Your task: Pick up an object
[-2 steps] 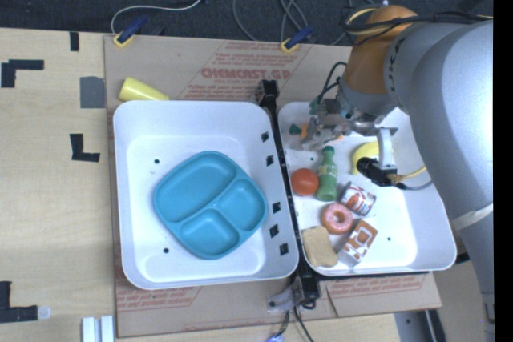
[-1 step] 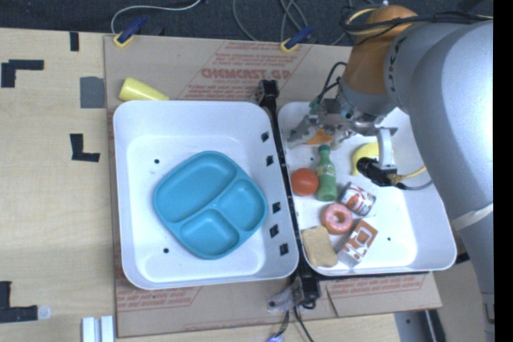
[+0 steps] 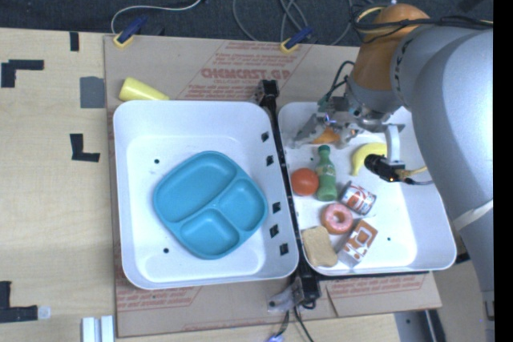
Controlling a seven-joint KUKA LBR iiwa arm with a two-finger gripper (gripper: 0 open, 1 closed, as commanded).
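Green plastic, the toy bottle [image 3: 325,172] stands out as the likeliest pick: it lies in the right bin [image 3: 425,240] just below the gripper [image 3: 333,124], its cap end toward the jaws and its long axis running away from them down the bin. Whether the jaws are spread or pressed together cannot be told from this slant; nothing shows between them. A red tomato [image 3: 304,182] touches the bottle on the side away from the arm, and a yellow banana [image 3: 365,156] lies just beside it on the arm's side, so room is tight. Beyond the bottle sit a pink donut [image 3: 337,218], a small can [image 3: 357,199] and a bread slice [image 3: 320,246]. The left bin [image 3: 136,140] holds a blue divided plate [image 3: 210,204], well apart.
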